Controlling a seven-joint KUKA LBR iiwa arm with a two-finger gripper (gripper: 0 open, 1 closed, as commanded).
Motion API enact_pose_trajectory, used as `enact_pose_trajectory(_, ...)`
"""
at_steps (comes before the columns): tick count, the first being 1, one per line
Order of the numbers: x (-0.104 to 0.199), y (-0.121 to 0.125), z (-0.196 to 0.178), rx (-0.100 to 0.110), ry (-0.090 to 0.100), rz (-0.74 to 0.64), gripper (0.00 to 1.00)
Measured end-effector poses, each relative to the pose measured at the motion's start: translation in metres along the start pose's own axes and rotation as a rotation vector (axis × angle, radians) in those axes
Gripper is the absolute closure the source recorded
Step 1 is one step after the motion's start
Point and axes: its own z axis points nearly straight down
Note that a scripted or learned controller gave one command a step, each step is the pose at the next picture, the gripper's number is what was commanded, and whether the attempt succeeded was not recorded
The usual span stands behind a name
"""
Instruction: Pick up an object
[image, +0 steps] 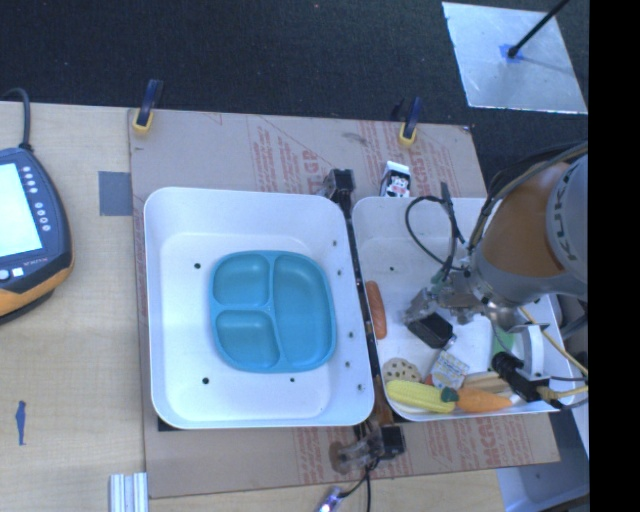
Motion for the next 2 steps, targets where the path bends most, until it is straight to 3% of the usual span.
enact_pose_trajectory(1,0.016,0.027,0.0,0.0,-0.001,-0.003,0.0)
enact_pose_trajectory(2,-0.022,-0.038,0.0,0.001,-0.001,-0.002,0.0)
